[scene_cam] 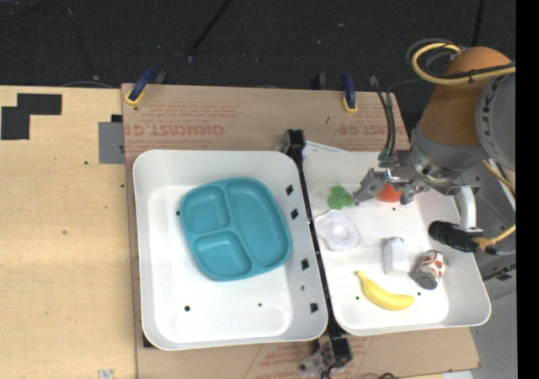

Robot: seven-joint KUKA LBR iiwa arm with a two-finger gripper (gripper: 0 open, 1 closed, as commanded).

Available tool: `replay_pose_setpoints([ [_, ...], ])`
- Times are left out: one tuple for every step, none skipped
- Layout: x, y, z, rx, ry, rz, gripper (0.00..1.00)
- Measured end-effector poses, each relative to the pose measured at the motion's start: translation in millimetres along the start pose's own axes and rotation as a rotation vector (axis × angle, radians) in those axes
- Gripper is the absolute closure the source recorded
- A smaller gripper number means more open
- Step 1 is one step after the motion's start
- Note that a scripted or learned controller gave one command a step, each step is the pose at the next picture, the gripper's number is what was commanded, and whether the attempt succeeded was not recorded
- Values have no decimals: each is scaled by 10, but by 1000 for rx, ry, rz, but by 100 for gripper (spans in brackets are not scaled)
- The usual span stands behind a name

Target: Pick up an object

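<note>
My gripper (388,189) hangs low over the back of the right bin (472,310). Its two fingers stand spread apart, so it is open. A small red-orange object (389,194) sits between the fingers; I cannot tell whether they touch it. Just left of the gripper lies a green object (339,197). In front of it are a clear white lid-like piece (338,232), a pale grey block (393,253), a red and white can (429,269) and a yellow banana (385,293).
The left bin (160,301) holds a teal divided plate (234,227). A black divider (307,226) runs between the two bins. The arm's grey and orange body (459,108) rises at the back right of the right bin.
</note>
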State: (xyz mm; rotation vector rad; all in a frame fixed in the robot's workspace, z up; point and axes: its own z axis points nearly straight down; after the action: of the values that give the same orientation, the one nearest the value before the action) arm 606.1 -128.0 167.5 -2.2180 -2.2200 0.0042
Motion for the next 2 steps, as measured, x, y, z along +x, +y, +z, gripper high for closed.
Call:
replay_pose_setpoints([
  [22, 13, 429, 0, 0, 0, 0],
  [13, 21, 304, -4, -1, 1, 100],
])
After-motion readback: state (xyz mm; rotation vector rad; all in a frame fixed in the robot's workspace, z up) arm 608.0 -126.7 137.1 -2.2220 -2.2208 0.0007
